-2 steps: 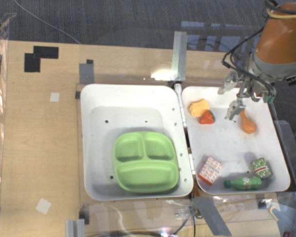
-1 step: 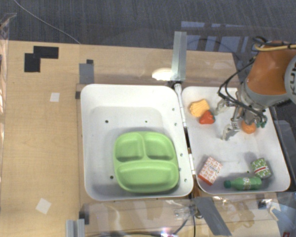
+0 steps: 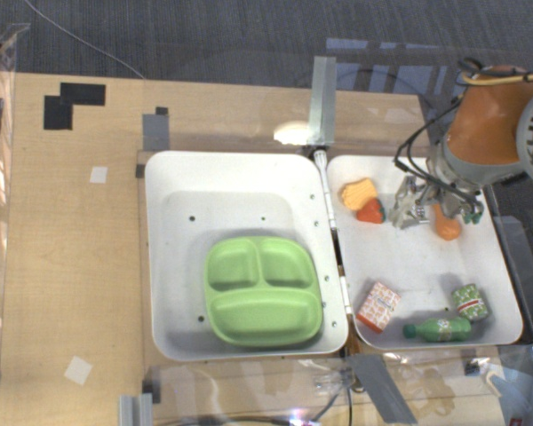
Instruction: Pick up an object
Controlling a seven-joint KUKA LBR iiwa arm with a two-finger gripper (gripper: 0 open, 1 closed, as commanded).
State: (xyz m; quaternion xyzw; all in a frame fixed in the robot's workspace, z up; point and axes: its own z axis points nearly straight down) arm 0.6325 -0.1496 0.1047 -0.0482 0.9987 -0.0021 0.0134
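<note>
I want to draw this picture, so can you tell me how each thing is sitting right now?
Green plate: flat in the left bin, nothing on it.
Green bottle: lying on its side in the right bin.
Small can: tipped over by the bottle.
Little box: lying tilted.
Yellow block: touching the red piece.
Orange piece: just under the end effector.

A pale wood bench (image 3: pixel 62 264) fills most of the view, with dark grey carpet (image 3: pixel 204 16) beyond it at 12 o'clock. Black tape (image 3: pixel 71 103) sits at 10 o'clock. A metal post (image 3: pixel 323 96) rises near 1 o'clock, with a bright glare (image 3: pixel 291 133) at its foot.
</note>
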